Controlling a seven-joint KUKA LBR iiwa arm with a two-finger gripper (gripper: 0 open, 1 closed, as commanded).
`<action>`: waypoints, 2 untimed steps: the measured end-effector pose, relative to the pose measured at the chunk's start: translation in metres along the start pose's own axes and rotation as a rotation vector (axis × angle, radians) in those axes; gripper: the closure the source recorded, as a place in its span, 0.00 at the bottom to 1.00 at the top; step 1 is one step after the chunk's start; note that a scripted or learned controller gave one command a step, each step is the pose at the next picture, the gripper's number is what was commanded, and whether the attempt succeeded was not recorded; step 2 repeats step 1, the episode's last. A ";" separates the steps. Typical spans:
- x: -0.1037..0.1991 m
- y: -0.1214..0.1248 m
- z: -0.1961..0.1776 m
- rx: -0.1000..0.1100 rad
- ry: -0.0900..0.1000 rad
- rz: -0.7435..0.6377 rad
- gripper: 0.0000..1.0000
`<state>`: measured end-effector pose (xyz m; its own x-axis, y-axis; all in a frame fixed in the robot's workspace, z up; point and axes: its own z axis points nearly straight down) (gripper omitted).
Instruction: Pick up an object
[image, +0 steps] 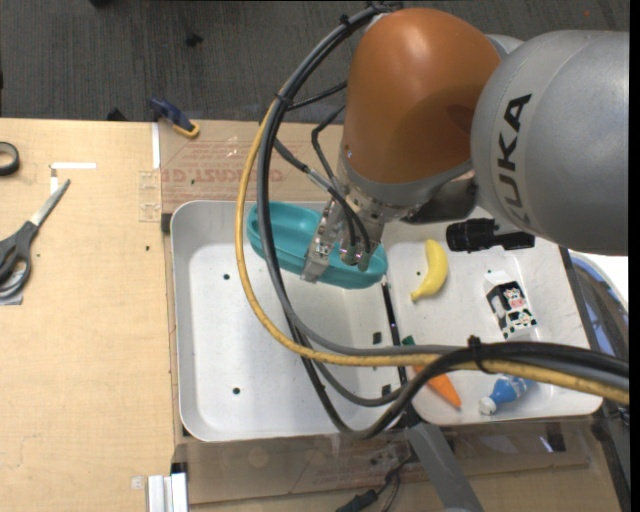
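Gripper (338, 252), finger state indiscernible, poised over teal dish (290, 240) at frame centre; banana (432, 270) lying to right.

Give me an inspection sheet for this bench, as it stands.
Surface: two white bins, left bin, right bin, side by side.
Job's things: teal dish in the left bin's far corner; banana, cow-pattern item, carrot and blue-and-white tube in the right bin.
Clutter: scissors, tape roll, clamp.
Grippers: gripper over the teal dish.
Cables: yellow hose and black cables cross both bins.
Surroundings: wooden board, cardboard.
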<state>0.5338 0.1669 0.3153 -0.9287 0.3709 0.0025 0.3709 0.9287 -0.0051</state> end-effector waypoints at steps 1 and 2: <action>0.076 0.036 0.054 0.003 0.002 0.155 1.00; 0.076 0.036 0.054 0.003 0.002 0.155 1.00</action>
